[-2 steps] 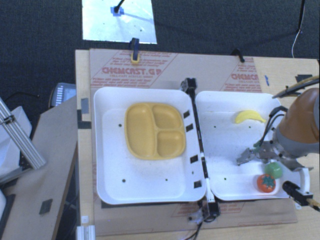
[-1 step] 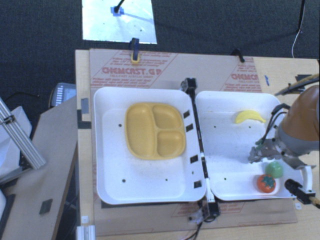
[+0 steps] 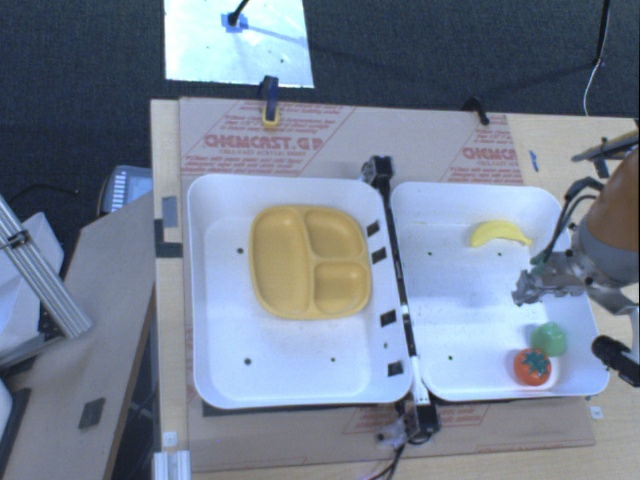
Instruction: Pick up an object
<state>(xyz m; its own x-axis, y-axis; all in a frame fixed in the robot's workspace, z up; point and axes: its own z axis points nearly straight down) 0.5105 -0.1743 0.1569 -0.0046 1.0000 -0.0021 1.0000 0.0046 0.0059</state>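
- So, step in hand looks like the approach: arm point(image 3: 612, 230) reaches in from 3 o'clock, w/ the gripper point(image 3: 535, 288) low over the right bin point(image 3: 440, 368), near its 3 o'clock wall.
- Gripper state: can't tell. Tip is small and dark against the white floor, too blurry to call.
- Nothing seen between it and the bin floor, so my guess is no pick yet.
- Candidates for the task, all in the right bin:
  - banana point(image 3: 499, 234) at about 1 o'clock in the bin, lying flat, apart from the gripper.
  - green thing point(image 3: 549, 338) at about 4 o'clock, just below the gripper, nearest one.
  - orange-red ball point(image 3: 533, 366) w/ a green top, at 5 o'clock, just beside the green thing; touching or not, can't tell.
- Next move, as I judge it: settle over one item, prob. the green one since it's closest, drop straight down and close. The two sit tight together and close to the bin wall, so a finger could nudge the neighbour or hit the rim.
- Left bin point(image 3: 220, 368): yellow divided tray point(image 3: 308, 260) lying about centre, three compartments, no sign of anything in them.
- Surface: both bins are shallow white, side by side, black clips along the join. They sit on cardboard sheet point(image 3: 340, 138) w/ red print, on a pale wood bench point(image 3: 165, 128).
- Room: dark carpet point(image 3: 450, 28) at 12 o'clock, a shiny plate point(image 3: 270, 48) on it, a cable running off at 1 o'clock. Alu rail point(image 3: 35, 268) at 9 o'clock.
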